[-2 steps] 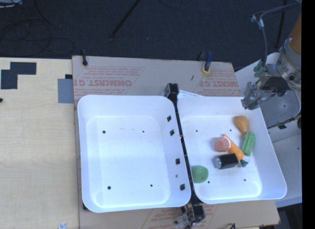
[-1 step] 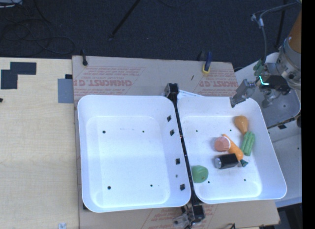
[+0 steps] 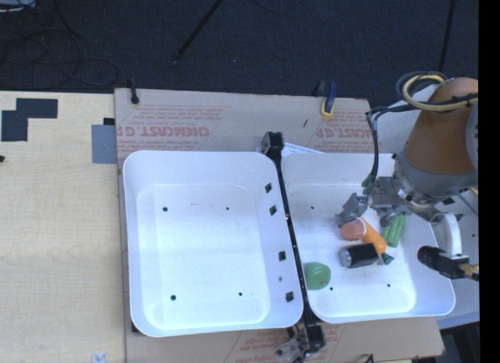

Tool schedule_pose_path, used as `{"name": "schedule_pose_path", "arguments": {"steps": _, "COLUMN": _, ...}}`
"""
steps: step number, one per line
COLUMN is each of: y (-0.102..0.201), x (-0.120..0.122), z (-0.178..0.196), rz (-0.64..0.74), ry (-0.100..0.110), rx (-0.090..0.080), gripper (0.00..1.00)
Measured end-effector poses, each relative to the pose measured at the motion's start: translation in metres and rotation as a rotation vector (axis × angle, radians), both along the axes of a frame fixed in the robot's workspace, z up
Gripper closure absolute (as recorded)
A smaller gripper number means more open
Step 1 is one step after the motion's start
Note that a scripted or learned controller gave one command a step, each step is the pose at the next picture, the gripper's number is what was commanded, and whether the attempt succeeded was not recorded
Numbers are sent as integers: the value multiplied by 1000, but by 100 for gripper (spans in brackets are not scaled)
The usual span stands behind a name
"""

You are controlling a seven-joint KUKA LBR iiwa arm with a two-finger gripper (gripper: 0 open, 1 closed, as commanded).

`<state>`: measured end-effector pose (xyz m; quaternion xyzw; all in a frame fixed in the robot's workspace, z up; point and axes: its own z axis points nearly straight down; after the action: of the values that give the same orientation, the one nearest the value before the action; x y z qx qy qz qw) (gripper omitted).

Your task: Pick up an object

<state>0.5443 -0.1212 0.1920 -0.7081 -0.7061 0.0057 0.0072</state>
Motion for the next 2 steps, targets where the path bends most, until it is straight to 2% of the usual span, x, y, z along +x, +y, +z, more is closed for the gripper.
{"name": "schedule_pose_path", "arguments": {"steps": 1, "y": -96, "x": -14, "z": -106, "rz": -4, "ry": -20, "rx": -2, "gripper": 0}}
{"name": "schedule_pose_path", "arguments": {"steps": 2, "y": -96, "x": -15, "z": -94, "rz": -9, "ry": -15, "rx": 0, "gripper": 100}}
